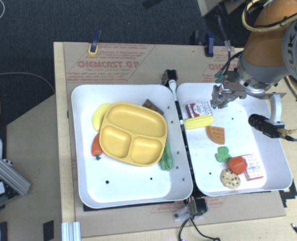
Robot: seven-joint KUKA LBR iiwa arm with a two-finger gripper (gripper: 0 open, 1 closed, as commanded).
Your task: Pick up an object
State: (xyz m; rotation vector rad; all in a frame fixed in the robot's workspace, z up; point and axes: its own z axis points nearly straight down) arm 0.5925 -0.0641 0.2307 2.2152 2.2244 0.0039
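Here the gripper hangs over the right bin's far part, just above a red-and-white packet beside the corn cob; whether its jaws are parted, I cannot tell.

Left white plastic bin: yellow three-compartment plastic tray blocks its middle and back; open floor along the front and the front-left corner. Right white plastic bin: toys run in a line from the yellow toy corn cob at the left wall through the orange waffle piece to the red tomato toy and round cookie. Open floor at its front-left and along its right side. Pincer hangs over the back.
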